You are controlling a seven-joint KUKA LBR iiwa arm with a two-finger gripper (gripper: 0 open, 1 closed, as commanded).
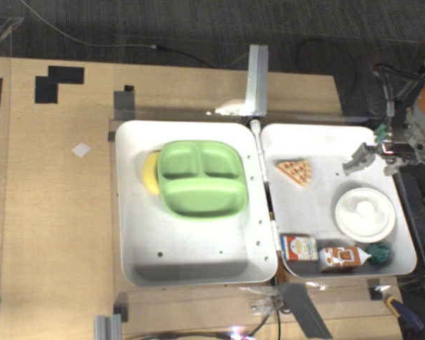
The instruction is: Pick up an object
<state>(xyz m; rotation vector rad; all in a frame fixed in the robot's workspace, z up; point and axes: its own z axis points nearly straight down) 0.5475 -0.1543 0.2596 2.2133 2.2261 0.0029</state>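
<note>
Pictured from above: two shallow white bins side by side on a wooden bench, left bin [138,253] bearing a green divided tray [200,178] that partly covers a yellow, banana-like item [150,173] at its left edge. In the right bin [319,137]: a waffle-patterned pizza-slice toy [295,171] near the middle divider, a round white lidded bowl [365,213] toward the right wall, and along the near wall a small red-and-white carton [299,247], a brown-and-white milk carton [341,258] lying on its side, and a dark green round object [380,253] just beside it. Poised at the right bin's far right corner, the gripper [361,158], holding nothing, fingers too small and indistinct to call as spread or closed. Judged stage: approach, with no object yet chosen or touched. Likely next: travel over one target, perhaps the nearby bowl or the pizza slice, then a straight descent with fingers straddling it, clear of the bin wall.
</note>
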